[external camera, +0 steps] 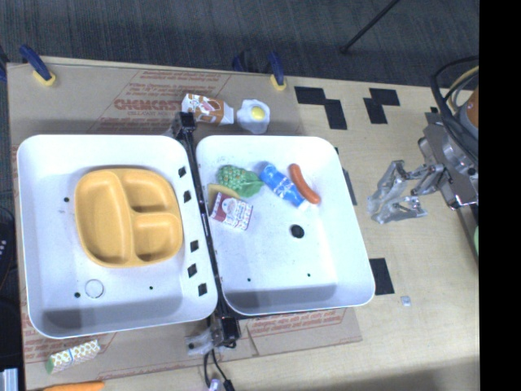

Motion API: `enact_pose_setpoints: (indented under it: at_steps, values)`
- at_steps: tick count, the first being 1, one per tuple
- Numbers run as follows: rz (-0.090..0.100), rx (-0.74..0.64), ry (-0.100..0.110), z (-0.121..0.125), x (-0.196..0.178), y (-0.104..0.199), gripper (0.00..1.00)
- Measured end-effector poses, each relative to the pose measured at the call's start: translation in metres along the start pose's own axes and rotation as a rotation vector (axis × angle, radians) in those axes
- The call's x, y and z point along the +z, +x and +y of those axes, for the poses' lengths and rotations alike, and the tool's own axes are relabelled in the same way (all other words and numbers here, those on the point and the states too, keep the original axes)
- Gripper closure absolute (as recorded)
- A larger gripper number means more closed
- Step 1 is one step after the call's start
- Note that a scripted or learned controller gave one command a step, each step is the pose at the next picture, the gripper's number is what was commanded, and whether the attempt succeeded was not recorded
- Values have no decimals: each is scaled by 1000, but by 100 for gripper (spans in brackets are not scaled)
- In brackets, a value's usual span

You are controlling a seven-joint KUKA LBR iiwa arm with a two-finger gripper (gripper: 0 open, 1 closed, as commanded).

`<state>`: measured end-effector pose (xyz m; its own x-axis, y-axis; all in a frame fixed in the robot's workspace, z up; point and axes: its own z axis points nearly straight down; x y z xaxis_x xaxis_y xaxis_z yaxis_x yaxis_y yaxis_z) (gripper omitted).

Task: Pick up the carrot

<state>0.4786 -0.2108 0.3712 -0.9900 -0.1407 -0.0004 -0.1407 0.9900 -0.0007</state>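
Gripper (399,195) is held released, unladen, right of the bin (269,263), seemingly parked clear for viewing; carrot (304,183) is seen lying inside it

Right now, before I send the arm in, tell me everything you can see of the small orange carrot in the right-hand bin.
The small orange carrot looks like a smooth plastic toy: a short, rounded rod, orange-red, with no greens that I can make out. It lies flat on the floor of the right white bin, in the far half, slanting from upper left to lower right. Its left side lies against, or very near, the blue plastic bottle. The hand is outside the bin, over the bench, well clear of the carrot.
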Motion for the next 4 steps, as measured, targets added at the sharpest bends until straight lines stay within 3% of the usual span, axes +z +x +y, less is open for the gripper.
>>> enact_pose_setpoints:
  at_steps: [1,3,4]
  values:
    - [3,4,-3,8,133,-3,100]
    - [-2,-591,2,-4,-28,-30,100]
    - [2,-465,-4,-1,143,-6,100]
